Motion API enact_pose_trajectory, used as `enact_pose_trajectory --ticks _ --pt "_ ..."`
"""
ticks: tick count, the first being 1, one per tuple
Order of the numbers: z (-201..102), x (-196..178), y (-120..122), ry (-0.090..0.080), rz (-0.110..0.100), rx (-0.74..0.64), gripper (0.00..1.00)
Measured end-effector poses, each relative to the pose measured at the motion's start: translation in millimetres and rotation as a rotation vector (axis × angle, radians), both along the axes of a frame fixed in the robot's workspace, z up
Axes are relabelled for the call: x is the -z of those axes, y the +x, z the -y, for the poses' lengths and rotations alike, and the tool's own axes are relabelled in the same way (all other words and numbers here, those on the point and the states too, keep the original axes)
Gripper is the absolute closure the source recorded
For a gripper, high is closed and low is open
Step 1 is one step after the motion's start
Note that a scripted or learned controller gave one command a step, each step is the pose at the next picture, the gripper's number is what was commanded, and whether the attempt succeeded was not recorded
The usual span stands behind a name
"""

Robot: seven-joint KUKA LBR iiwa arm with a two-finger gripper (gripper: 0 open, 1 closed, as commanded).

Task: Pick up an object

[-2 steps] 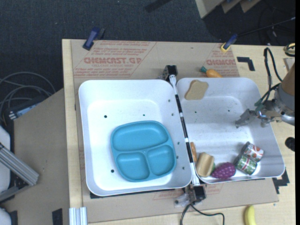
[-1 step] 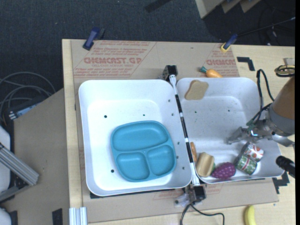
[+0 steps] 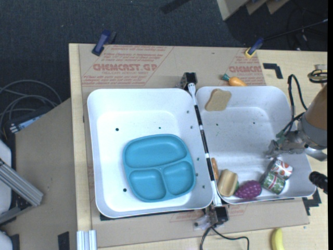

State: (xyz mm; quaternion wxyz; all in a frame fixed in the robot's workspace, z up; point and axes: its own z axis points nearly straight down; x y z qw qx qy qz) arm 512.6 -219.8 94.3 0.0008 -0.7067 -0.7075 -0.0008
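Cardboard-topped bench (image 3: 130, 66), dark carpet (image 3: 41, 20), gripper (image 3: 283, 149) state unclear above can (image 3: 276, 177)

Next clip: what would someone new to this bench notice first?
The blue divided plate lying in the left bin draws the eye first. Next comes the cluster along the right bin's near edge: a purple grape bunch, a tan bread piece and a red, white and green can, with the arm's pincer just above the can. Another tan slice sits at that bin's far corner.
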Motion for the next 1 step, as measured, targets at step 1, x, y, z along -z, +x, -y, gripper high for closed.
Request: enact_pose_trajectory --ticks 1 --pt "-45.9 -95.8 -19.5 -0.003 0.002 0.0 1.0"
